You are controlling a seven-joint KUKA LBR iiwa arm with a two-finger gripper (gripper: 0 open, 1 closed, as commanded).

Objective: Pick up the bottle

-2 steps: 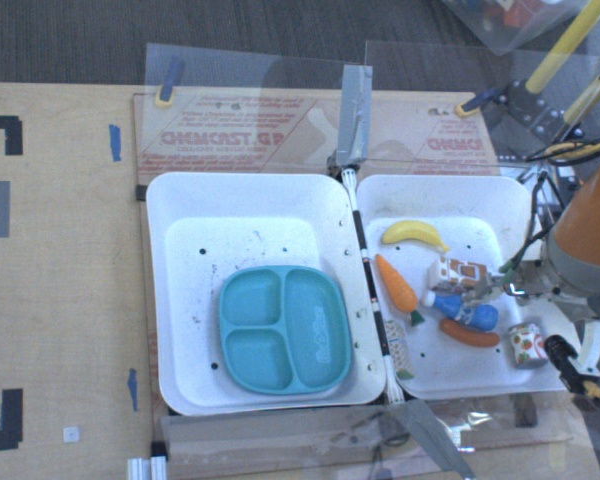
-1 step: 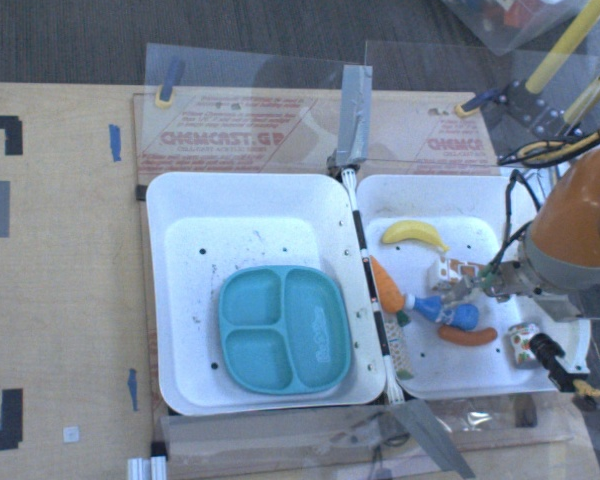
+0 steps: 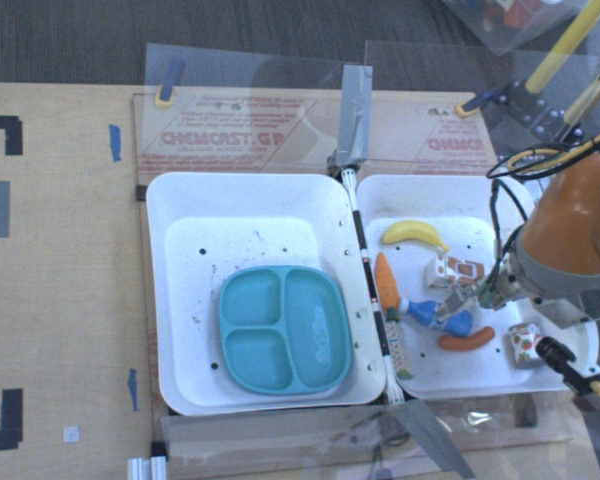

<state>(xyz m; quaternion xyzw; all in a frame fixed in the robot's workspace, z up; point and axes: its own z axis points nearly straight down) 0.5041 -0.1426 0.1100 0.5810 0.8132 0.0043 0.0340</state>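
A small blue bottle (image 3: 426, 313) lies on its side in the right bin (image 3: 420, 193), near the bin's front middle. My gripper (image 3: 464, 296) reaches down from the grey and orange arm on the right and sits directly over the bottle's right end, touching or nearly touching it. The gripper hides part of the bottle. Whether the bottle is actually held cannot be made out.
Also in the right bin are a banana (image 3: 413, 233), a carrot (image 3: 386, 280) by the left wall, a red sausage (image 3: 466, 340) just in front of the bottle, a white and red box (image 3: 454, 269) and a small carton (image 3: 523, 343). A teal divided plate (image 3: 283, 330) lies in the left bin (image 3: 180, 268).
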